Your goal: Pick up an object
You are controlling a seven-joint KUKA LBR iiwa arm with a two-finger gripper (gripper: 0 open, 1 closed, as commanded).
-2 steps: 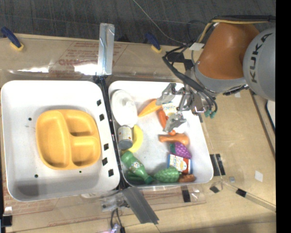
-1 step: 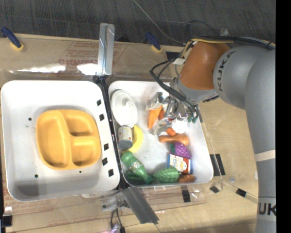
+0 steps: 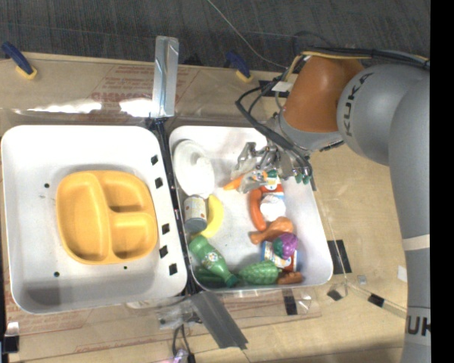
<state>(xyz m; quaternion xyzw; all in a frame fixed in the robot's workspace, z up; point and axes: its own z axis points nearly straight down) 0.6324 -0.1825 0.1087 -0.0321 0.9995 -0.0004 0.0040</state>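
Note:
My gripper [image 3: 259,162] hangs low in the upper middle of the right bin [image 3: 318,216], its metal fingers pointing left and down. Just under it lie a small orange piece [image 3: 234,181] and an orange and white toy [image 3: 268,200]. A white cup [image 3: 194,165] sits to its left. Lower down are a yellow banana-like toy with a can [image 3: 200,213], a green bottle [image 3: 210,261], a green vegetable toy [image 3: 259,273] and a purple grape toy [image 3: 285,245]. Nothing shows clearly between the fingers.
The left bin [image 3: 23,203] holds a yellow divided tray [image 3: 106,216]. A metal divider clip [image 3: 166,78] stands at the back between the bins. Black cables [image 3: 257,100] run from the wrist. The grey arm [image 3: 397,119] covers the right side of the bench.

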